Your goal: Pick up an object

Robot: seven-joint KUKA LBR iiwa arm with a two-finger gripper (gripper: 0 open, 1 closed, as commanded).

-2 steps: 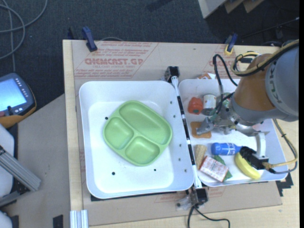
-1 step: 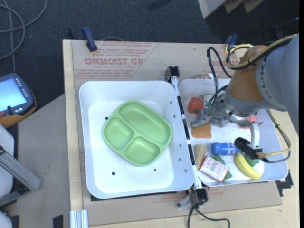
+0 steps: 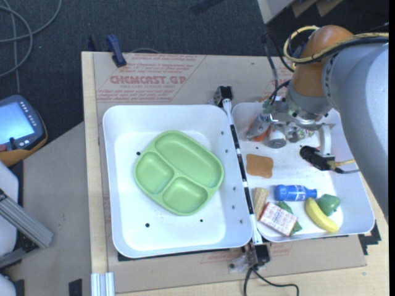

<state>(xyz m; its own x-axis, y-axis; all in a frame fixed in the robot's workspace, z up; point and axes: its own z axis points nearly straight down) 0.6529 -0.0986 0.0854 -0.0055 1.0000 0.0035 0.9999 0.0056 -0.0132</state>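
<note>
Toast slice (image 3: 259,165) lies on white bin floor (image 3: 352,217) below end effector (image 3: 279,131), whose opening seems unreadable

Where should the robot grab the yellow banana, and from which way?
Probably across the middle of the banana, coming straight down from above. It lies flat in the right bin, long and narrow, so the fingers could close across its short width. A green toy touches its upper end and the bin's wall runs close by, so the middle looks like the freest spot.

One fixed camera looks down at a slant (from well above) on the tabletop (image 3: 148,73) and both white bins (image 3: 117,165).
</note>
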